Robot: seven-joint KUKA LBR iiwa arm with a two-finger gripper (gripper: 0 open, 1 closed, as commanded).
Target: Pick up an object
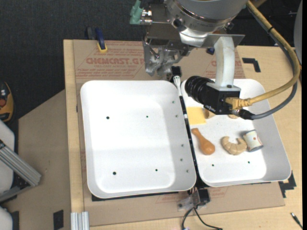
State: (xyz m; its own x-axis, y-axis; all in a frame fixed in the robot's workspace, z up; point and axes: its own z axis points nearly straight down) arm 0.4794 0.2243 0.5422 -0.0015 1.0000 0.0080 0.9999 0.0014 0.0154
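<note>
My gripper hangs below the grey wrist, over the cardboard just behind the back edge of the left bin. The right bin holds a flat yellow square, an orange-brown club-shaped piece, a beige curled piece and a small white cylinder. A tan object peeks out from under the black cylinder mounted on the arm. The gripper is well back and to the left of all these things, and nothing shows in it.
The arm's white link and black cylinder overhang the back of the right bin. A yellow cable loops out to the right. A blue and yellow clamp sits at the board's back left corner.
</note>
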